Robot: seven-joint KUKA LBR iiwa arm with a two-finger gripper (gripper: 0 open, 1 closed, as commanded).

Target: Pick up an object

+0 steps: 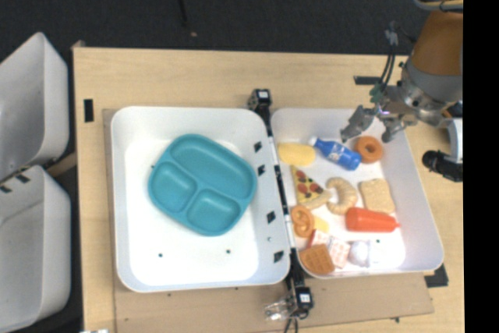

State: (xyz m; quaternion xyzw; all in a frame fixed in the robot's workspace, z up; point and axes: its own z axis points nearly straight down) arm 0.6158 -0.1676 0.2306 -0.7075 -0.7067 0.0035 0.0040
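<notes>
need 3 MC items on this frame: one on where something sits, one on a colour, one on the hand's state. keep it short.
1. Where does the divided plate lie?
A. In the right bin
B. In the left bin
C. On the bench outside the bins

2. What colour is that plate?
A. Teal
B. Red
C. Yellow

3. What is the hand doing?
A. Gripping the plate
B. Resting on the bench left of the bins
C. Hovering open over the back of the right bin, nothing between its fingers

Key: 1 B, the plate rests alone on the floor of the left bin. 2 A, its surface is a uniform blue-green. 3 C, the fingers stand spread above the blue bottle and the brown donut, clasping neither.
</notes>
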